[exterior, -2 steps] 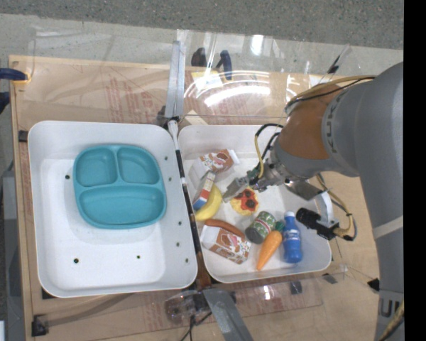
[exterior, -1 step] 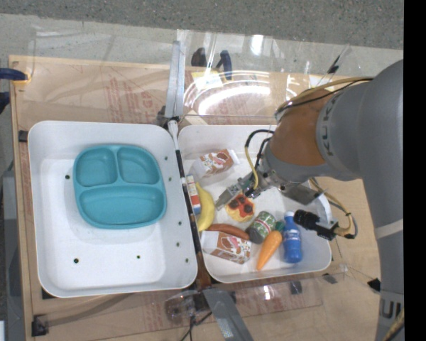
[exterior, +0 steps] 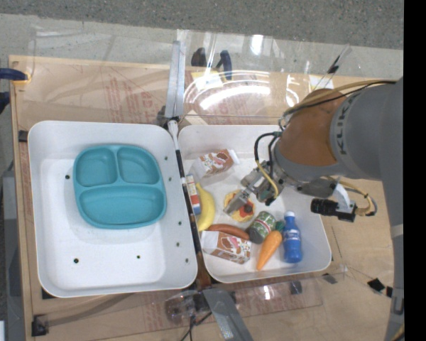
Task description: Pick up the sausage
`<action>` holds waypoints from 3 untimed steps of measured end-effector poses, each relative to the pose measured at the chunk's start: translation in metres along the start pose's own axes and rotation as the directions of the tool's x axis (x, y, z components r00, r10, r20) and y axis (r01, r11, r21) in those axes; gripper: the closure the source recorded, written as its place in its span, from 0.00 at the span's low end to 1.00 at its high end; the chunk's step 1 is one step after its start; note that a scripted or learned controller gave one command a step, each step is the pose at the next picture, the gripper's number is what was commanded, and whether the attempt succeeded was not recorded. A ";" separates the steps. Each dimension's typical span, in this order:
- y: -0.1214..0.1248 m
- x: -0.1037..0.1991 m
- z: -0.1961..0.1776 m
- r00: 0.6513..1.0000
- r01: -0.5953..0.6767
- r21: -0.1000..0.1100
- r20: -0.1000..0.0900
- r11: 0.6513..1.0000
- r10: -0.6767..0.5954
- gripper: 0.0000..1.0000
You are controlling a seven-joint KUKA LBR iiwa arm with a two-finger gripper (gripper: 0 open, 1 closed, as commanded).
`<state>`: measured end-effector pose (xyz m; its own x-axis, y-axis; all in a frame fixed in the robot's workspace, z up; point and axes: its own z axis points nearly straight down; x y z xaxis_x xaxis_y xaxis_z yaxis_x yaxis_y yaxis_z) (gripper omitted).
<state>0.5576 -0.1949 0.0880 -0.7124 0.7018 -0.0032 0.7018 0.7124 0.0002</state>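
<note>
**Crowded approach to the sausage**

The sausage (exterior: pixel 228 230) lies low in the right bin (exterior: pixel 319 258), wedged between banana (exterior: pixel 206 210), carton (exterior: pixel 227 246) and can (exterior: pixel 263 227). My gripper (exterior: pixel 239 203) hovers just above it; I cannot tell its opening. I judge a descent risks pinching a neighbour instead.

Colours, both bins.
Shallow white plastic bins (exterior: pixel 50 212); teal three-compartment plate (exterior: pixel 119 185); reddish-brown sausage (exterior: pixel 227 230); orange carrot (exterior: pixel 268 249); yellow banana (exterior: pixel 206 210); blue bottle, white cap (exterior: pixel 292 238).

Bright overhead light; glare on clear panel (exterior: pixel 234 94); slightly soft focus.
</note>
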 end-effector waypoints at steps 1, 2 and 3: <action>-0.001 -0.002 -0.012 1.000 0.001 -0.001 0.004 1.000 -0.001 1.00; 0.049 0.015 -0.024 0.940 -0.340 0.001 -0.002 0.940 0.340 1.00; 0.049 0.015 -0.024 0.940 -0.340 0.001 -0.002 0.940 0.340 0.00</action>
<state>0.5814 -0.1493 0.1122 -0.4312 0.9023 -0.0011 0.9023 0.4312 -0.0001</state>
